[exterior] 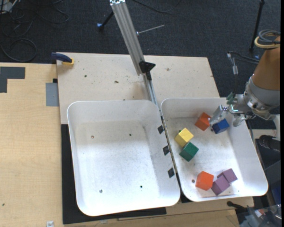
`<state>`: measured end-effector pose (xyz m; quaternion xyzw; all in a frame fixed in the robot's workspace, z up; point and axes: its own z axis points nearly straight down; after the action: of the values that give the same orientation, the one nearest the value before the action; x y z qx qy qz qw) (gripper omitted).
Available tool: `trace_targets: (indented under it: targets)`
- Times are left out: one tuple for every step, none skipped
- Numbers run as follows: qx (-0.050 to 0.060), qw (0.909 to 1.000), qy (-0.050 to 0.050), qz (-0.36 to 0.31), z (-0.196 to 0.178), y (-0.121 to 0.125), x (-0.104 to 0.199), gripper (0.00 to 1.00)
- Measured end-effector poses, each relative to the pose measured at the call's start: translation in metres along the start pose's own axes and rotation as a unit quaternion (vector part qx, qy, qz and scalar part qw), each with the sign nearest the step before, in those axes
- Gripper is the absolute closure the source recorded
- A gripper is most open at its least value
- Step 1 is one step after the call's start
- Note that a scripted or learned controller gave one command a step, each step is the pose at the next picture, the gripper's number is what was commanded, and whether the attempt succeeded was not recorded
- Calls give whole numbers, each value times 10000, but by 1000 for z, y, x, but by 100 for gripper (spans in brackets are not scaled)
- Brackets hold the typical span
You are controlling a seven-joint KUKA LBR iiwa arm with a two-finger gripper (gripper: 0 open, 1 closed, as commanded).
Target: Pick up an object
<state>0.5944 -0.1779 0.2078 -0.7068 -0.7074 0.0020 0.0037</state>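
We see the arm reaching over the right bin, its gripper at that bin's upper right part. A blue cube sits right at the jaws; it seems to lie between them, with metal on either side, so we take the jaws to be closed upon it, only as far apart as the cube is wide. Whether the cube is lifted off the bin floor or resting on it, we cannot tell.

The blue cube is small, a deep, even blue, with one darker face turned toward us and a lighter top. It looks slightly tilted.

Taking the blue cube as our landmark: an orange cube lies just beside it to the left, close but apparently not touching. A yellow cube lies farther left and lower, and a green cube sits just below the yellow one, touching or nearly so. Well below the blue cube, near the bin's front wall, a second orange cube rests beside two purple cubes that press against each other.

The left bin stands well to the left of the blue cube on the desk.
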Motion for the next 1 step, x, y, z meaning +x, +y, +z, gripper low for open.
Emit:
trace_targets:
  targets:
    - [-25, 10000, -7, -5, -3, 1, 0, 0]
